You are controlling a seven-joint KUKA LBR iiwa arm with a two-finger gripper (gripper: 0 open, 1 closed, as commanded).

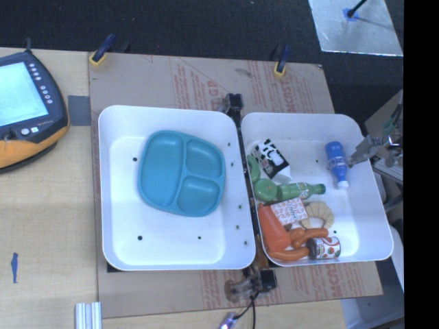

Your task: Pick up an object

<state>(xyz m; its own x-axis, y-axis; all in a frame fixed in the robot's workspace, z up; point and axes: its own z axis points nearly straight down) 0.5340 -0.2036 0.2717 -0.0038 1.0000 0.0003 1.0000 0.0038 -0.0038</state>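
Fingers [359,155] at right bin's [357,242] right edge | state cannot tell | blue bottle [336,162] just left, apart

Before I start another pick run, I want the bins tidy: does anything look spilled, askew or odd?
Nothing looks spilled or damaged. The teal divided plate lies flat in the left bin. In the right bin, toys crowd the left side; the green bottle and blue bottle lie on their sides.

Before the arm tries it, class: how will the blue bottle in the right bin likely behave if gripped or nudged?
The blue bottle lies on its side, so it probably rolls if nudged. It looks like small plastic, likely light. Its rounded body may slip from the fingers unless gripped squarely.
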